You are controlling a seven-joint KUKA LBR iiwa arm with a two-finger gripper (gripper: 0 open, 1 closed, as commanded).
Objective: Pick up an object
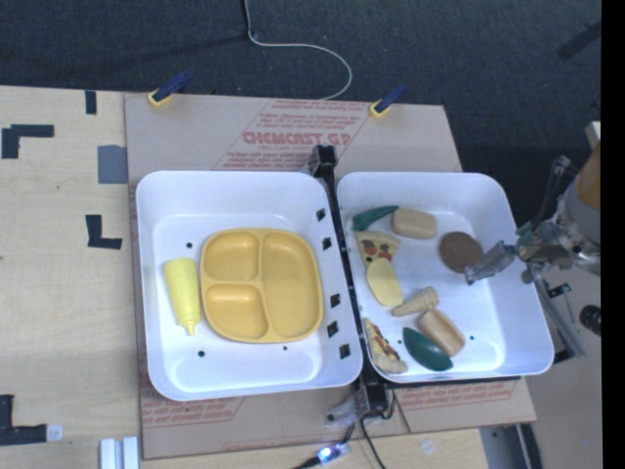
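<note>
The right bin (493, 198) holds several toy foods. Among them are a brown round piece (458, 250), a beige roll (414, 225), a green pepper (374, 216) and a pizza slice (376, 249). A pale yellow slice (385, 284), a small beige piece (416, 303), a tan loaf (441, 329), a dark green piece (426, 350) and another slice (384, 348) also lie there. My gripper (485, 264) reaches in over the bin's right side, just right of the brown round piece and slightly below it. Nothing is seen in its grasp.
The left bin (161, 198) holds a yellow divided plate (262, 284) with a yellow bottle (183, 293) lying along its left side. A black clip row (335, 262) joins the two bins. The arm's wrist (557, 247) hangs over the right bin's outer rim.
</note>
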